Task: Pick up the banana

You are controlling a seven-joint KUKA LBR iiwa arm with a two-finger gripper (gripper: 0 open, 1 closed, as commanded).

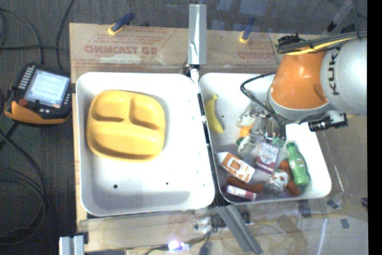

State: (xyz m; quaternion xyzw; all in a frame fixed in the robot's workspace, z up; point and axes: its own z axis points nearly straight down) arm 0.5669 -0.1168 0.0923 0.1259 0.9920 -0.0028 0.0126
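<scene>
Banana [213, 114] (soft, curved, light) lies against the right bin's [310, 188] left wall; grasp mid-body; my fingers' [258, 128] state is indiscernible.

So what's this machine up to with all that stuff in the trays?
A robot arm reaches from the right over the right bin, its end effector down among a jumble of small items, near a green bottle. The banana it is meant to pick up lies apart by that bin's left wall, untouched. The left bin holds a yellow tray.
</scene>
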